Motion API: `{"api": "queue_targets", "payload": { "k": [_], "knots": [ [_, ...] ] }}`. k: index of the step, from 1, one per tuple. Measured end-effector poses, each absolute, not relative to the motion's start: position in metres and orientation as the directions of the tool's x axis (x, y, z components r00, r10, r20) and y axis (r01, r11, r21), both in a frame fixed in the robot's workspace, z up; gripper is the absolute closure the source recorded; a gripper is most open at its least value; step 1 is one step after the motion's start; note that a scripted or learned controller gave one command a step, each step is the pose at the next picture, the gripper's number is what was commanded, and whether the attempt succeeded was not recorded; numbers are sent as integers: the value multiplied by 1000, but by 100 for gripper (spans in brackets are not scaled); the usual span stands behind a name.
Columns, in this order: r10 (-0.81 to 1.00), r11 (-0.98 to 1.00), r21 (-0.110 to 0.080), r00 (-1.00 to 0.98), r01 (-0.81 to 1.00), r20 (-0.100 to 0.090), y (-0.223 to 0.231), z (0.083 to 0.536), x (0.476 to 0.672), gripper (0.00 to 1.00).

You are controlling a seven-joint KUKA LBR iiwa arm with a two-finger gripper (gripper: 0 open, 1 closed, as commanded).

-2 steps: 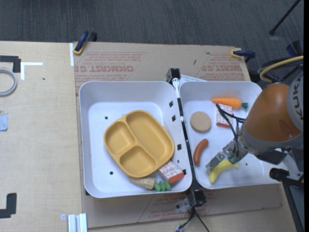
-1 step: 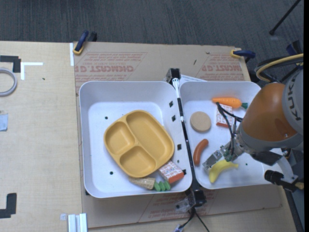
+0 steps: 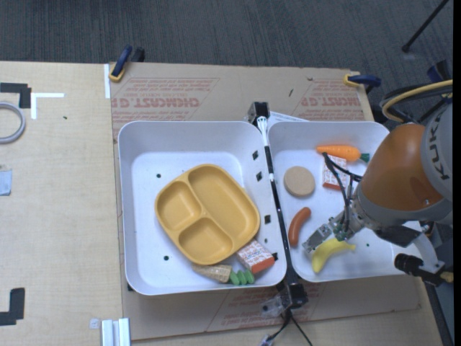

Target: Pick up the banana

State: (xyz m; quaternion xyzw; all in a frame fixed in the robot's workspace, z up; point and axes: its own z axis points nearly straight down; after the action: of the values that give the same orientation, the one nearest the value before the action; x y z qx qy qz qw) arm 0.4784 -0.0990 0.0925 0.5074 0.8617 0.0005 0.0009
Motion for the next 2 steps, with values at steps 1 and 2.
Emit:
{"api": "queue_targets", "payload": {
  "k": [1, 2],
  "knots": [
    [809, 588, 1, -588, 809, 0, -100, 92, 478, 0],
    [809, 588, 1, -588, 809, 0, -100, 92, 478, 0]
  ]
}}
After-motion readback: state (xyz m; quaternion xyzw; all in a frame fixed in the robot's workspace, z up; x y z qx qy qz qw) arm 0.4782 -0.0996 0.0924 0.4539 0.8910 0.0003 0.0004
